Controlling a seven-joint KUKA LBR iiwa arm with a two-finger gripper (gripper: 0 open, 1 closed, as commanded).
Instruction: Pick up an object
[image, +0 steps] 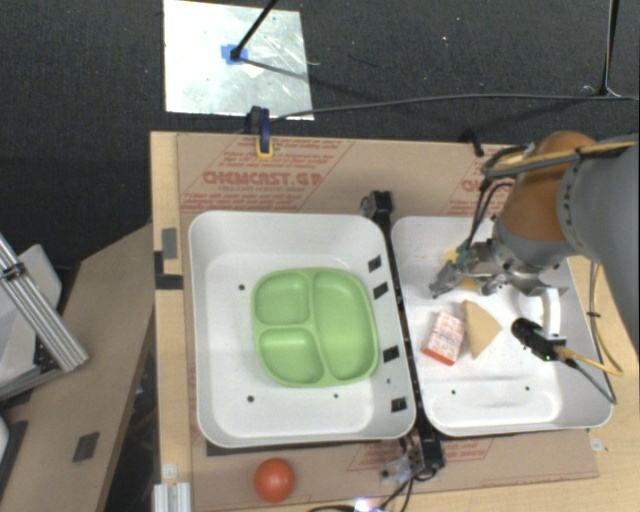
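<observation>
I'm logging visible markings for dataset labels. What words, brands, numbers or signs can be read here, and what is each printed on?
"CHEMCAST GP", in red, on the brown protective sheet behind the left bin.
More red print on the same sheet behind the right bin: cut off by the arm, unreadable.
Red and white packet in the right bin: print too small to read.

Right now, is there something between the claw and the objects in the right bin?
Nothing visible blocks it. The claw hangs over the right bin, above the red-and-white packet and the tan wedge; white bin floor shows between them.
</observation>
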